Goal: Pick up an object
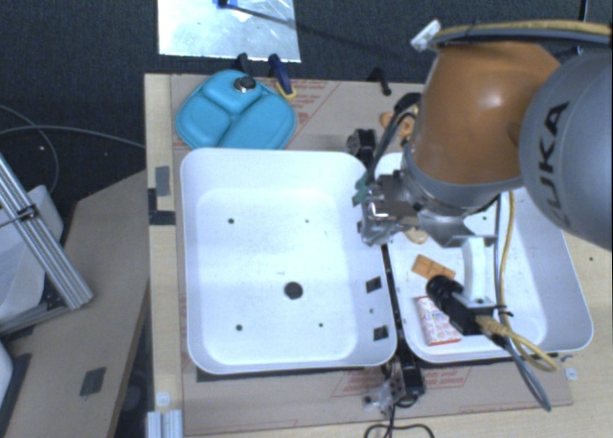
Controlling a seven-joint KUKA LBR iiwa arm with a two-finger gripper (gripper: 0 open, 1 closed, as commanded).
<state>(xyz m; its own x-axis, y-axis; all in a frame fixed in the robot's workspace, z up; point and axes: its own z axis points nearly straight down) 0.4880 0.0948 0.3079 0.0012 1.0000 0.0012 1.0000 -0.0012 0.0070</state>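
The hand point(375, 220) hangs over the right bin's point(575, 316) left edge. A red-and-white packet point(436, 319) lies nearer, just right. I cannot tell its grip.

Arm point(498, 110) covering most of the right bin point(575, 321) — jaws hidden beneath the wrist, arm cut off at the frame's right edge

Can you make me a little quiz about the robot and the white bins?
1. True or false: the blue tray lies inside the left bin.
2. Which bin is the arm over? A left, B right.
3. Fill in: the red and white packet lies in the ____ bin.

Key: 1 false, it lies behind the bin. 2 B. 3 right.
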